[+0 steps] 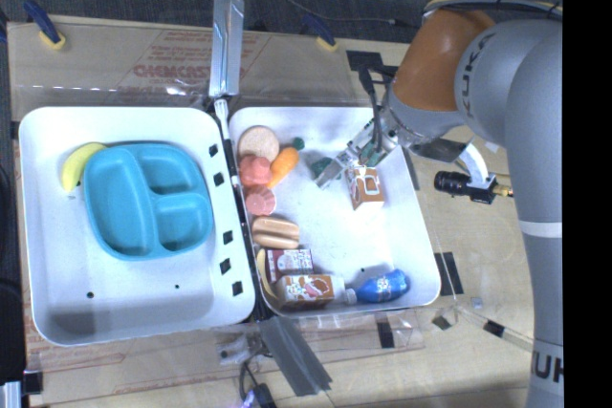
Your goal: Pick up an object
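Gripper (352, 158) low in the right bin (421, 234), fingers' state can't tell. Just beside it, a small brown carton (366, 187) w/ white label, upright-ish, long axis roughly up-down in view; print too small to read. "KUKA" lettering on arm (478, 72).

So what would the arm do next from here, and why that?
Probably a short drop onto the small brown carton. The gripper sits in the right bin just above and left of that carton, which has bare floor around it, unlike the crowded food along the bin's left wall.
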Robot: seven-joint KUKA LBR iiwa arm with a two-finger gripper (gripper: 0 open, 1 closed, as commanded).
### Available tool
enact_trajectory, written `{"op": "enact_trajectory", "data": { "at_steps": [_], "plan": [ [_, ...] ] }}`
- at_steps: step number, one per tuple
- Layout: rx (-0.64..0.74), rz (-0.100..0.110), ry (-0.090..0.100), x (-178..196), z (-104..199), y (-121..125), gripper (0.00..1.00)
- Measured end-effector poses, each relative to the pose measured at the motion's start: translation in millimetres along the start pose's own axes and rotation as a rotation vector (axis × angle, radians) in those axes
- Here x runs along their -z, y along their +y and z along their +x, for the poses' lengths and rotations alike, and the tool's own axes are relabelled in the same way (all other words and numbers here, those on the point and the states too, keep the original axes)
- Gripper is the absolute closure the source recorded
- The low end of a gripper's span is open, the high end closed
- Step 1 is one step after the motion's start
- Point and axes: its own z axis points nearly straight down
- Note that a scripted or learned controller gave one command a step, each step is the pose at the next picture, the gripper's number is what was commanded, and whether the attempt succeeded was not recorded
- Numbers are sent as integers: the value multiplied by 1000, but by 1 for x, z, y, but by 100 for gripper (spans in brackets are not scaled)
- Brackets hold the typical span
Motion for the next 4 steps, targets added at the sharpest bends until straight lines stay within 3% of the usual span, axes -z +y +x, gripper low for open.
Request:
{"op": "enact_trajectory", "data": {
  "at_steps": [1, 2, 3, 4],
  "plan": [
    [378, -3, -5, -10, 11, 56, 0],
    [68, 1, -29, -38, 32, 68, 0],
    [-15, -2, -7, -2, -33, 16, 0],
    [-612, 2, 2, -40, -35, 7, 0]
  ]
}}
